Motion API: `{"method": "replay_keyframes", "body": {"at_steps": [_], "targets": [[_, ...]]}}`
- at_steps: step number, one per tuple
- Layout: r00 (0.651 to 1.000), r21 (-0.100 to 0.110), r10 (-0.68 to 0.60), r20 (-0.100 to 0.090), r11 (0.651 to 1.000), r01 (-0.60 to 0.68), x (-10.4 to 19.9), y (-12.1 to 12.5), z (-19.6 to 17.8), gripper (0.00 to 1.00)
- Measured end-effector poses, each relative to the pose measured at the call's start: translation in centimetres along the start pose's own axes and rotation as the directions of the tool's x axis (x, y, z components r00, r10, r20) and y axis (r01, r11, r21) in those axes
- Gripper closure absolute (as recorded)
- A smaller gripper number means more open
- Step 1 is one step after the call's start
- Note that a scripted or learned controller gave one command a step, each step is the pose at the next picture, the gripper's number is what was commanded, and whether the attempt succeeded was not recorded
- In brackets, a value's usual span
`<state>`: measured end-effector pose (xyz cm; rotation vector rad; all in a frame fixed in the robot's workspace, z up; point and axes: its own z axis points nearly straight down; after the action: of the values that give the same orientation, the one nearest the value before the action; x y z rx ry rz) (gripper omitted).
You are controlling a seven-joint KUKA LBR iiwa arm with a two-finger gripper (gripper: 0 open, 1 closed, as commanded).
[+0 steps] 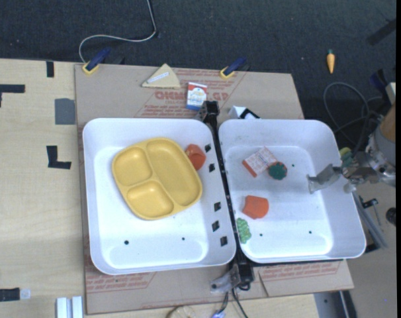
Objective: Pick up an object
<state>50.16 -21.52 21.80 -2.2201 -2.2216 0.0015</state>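
Observation:
The right bin (319, 134) holds a red-and-white packet (259, 161), a dark green ball (277, 171), an orange-red lump (255, 207) and a small green piece (243, 230) by its left wall. My gripper (317, 179) reaches in over the bin's right side, right of the green ball and apart from it. Nothing shows in its grasp. The left bin (101, 244) holds a yellow divided plate (157, 177) and a small orange cup (196, 156) beside it.
Behind the bins, on the cardboard sheet, a small red-and-white carton (196, 97) stands next to a tan wedge (162, 78). Black clips line the seam between the bins (218, 177). Cables hang at the right by the arm (386, 158).

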Motion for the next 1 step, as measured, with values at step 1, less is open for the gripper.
{"method": "replay_keyframes", "body": {"at_steps": [1], "targets": [[1.000, -0.005, -0.002, 0.000, 1.000, 0.002, 4.07, 4.83, 12.84, 0.00]]}}
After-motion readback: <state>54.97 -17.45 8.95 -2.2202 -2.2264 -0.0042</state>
